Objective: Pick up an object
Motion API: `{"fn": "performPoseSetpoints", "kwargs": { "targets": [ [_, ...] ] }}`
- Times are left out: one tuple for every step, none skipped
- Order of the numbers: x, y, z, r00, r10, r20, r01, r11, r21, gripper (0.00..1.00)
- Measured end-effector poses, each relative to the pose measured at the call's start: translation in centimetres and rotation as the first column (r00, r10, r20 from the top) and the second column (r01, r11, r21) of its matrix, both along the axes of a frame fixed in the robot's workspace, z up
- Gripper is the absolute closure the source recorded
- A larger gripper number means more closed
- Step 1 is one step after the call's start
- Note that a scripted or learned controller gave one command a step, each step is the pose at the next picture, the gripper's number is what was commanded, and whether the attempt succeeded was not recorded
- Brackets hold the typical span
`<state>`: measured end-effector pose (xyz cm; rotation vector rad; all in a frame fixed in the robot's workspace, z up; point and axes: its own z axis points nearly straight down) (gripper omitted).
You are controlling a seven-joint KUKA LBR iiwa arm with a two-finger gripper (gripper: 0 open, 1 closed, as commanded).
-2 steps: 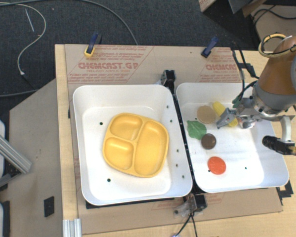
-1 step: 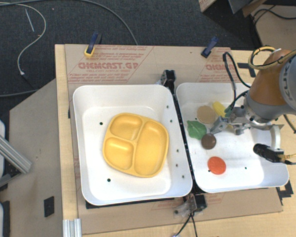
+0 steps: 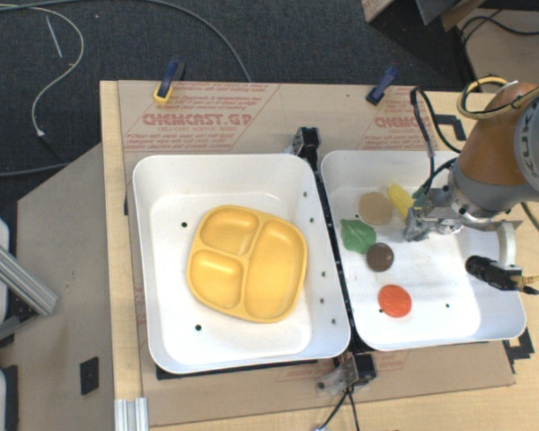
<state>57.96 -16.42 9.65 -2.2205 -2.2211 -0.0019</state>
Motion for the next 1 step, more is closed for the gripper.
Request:
{"fn": "performPoseSetpoints", "kwargs": {
  "targets": [
    [0.55,-0.05,6.44,1.000,0.001,0.007,-0.001,1.000,-0.003,1.00]
  ]
}}
